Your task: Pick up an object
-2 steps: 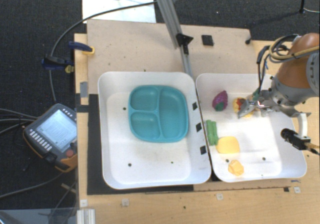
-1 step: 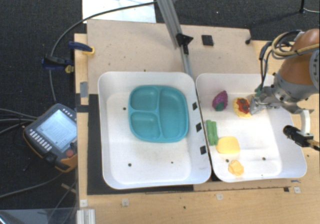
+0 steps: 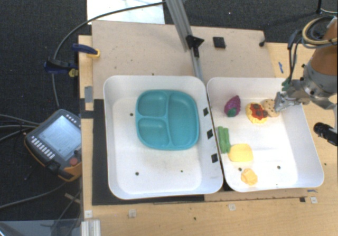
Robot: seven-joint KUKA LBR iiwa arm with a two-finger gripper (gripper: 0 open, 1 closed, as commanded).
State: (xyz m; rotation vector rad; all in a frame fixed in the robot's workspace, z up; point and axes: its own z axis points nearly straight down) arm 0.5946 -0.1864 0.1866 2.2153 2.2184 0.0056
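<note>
The gripper point(image 3: 278, 104), finger state impossible to tell, hangs just beside the red-and-yellow toy point(image 3: 257, 113) in the right bin point(image 3: 306, 140), so it should centre over it before descending

The right bin point(image 3: 311, 169) holds six small toy foods. A purple eggplant-like piece point(image 3: 232, 105) lies near its upper left, tilted. Right of it sits a round yellow piece topped with red point(image 3: 257, 113) (perhaps a pizza slice), touching a pale tan cracker-like piece point(image 3: 270, 107) at its right edge. A green pod-shaped piece point(image 3: 224, 139) lies lengthwise against the bin's left wall. Just beside it rests a pale yellow block point(image 3: 241, 152), and below that a small orange-yellow lump point(image 3: 249, 177), slightly apart
</note>
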